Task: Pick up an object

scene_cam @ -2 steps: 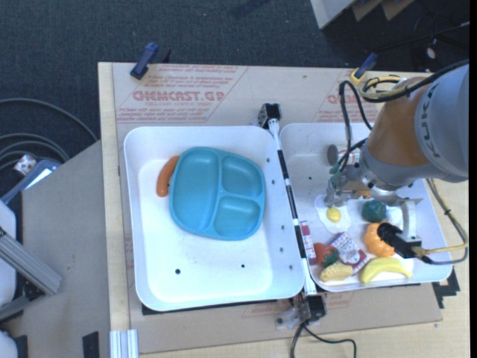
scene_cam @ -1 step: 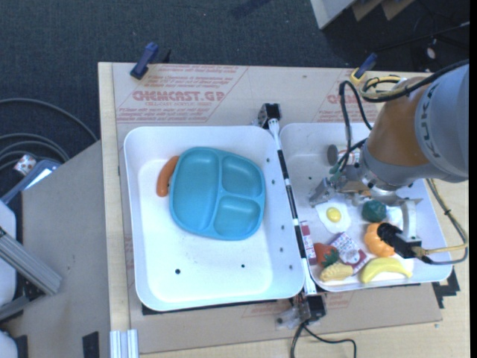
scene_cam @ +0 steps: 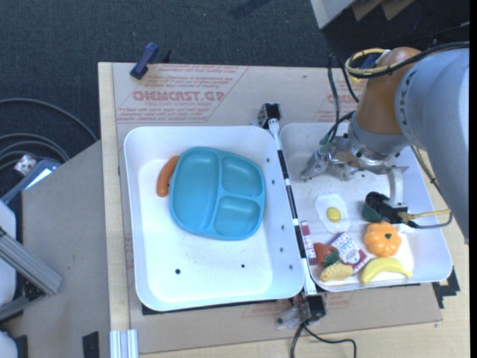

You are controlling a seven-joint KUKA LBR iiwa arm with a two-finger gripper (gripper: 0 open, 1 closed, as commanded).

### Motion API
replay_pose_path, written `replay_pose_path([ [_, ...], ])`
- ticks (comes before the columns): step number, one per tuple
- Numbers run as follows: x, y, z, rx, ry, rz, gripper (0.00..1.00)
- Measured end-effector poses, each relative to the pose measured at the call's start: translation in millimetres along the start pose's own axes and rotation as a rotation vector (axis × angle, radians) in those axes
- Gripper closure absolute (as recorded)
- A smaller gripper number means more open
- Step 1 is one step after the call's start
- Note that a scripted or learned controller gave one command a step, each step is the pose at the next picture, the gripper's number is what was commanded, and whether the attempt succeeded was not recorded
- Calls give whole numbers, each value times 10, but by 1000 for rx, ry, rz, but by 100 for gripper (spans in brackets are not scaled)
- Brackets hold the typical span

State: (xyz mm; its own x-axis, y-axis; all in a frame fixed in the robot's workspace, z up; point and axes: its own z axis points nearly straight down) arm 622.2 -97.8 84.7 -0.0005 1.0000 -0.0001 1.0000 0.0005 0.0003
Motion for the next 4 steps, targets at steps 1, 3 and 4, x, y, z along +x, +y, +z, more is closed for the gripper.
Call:
replay_pose_path([
  [1,42,-421,3,3,1,1,0],
  [3,2,-2,-1,0,0,0,0],
  [4,19,-725,5,3,1,1,0],
])
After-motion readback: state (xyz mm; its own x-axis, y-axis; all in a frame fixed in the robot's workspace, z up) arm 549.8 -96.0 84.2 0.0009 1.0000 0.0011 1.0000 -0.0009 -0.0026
